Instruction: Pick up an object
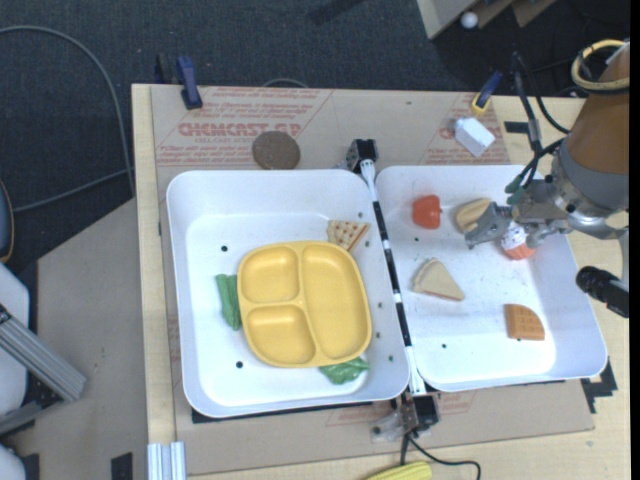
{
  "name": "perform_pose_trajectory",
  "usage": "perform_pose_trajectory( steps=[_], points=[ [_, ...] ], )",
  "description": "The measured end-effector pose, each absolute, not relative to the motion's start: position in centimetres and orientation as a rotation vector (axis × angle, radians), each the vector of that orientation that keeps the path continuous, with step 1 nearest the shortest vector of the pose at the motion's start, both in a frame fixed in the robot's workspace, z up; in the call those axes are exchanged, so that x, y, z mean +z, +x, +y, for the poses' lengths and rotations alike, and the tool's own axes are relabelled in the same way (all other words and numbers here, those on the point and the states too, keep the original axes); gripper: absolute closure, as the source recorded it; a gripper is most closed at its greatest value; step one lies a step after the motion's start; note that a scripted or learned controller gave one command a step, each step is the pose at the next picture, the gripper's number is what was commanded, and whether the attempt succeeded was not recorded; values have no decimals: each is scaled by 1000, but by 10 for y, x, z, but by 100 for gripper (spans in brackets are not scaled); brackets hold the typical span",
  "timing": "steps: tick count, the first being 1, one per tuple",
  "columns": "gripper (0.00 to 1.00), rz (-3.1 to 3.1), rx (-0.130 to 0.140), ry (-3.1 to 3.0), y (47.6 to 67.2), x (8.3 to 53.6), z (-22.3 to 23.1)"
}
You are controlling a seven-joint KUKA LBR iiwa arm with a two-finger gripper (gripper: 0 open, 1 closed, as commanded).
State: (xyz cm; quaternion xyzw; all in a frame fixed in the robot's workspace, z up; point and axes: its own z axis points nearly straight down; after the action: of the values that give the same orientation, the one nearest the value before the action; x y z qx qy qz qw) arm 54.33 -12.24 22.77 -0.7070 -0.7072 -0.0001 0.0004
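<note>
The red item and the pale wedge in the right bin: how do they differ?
The red item is small, rounded and bright red; the pale wedge is larger, triangular and cream-coloured. The red item lies near the bin's far wall, the wedge nearer its middle. Both lie free in the right bin.

1. The two white bins (pixel 200 368) look like smooth, slightly glossy plastic.
2. The yellow divided plate (pixel 303 303) in the left bin is smooth, softly shiny plastic.
3. The bench top (pixel 240 123) beneath the bins is matt brown cardboard with red print.
4. The gripper (pixel 497 230) by the right bin looks like dull grey metal.
</note>
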Motion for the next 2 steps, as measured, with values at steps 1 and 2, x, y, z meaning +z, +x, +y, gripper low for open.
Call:
perform_pose_trajectory(
  steps=[1, 2],
  points=[
    [0, -2219, 2, -2220, 547, 125, -111],
    [0, -2224, -11, -2224, 541, 88, -97]
  ],
)
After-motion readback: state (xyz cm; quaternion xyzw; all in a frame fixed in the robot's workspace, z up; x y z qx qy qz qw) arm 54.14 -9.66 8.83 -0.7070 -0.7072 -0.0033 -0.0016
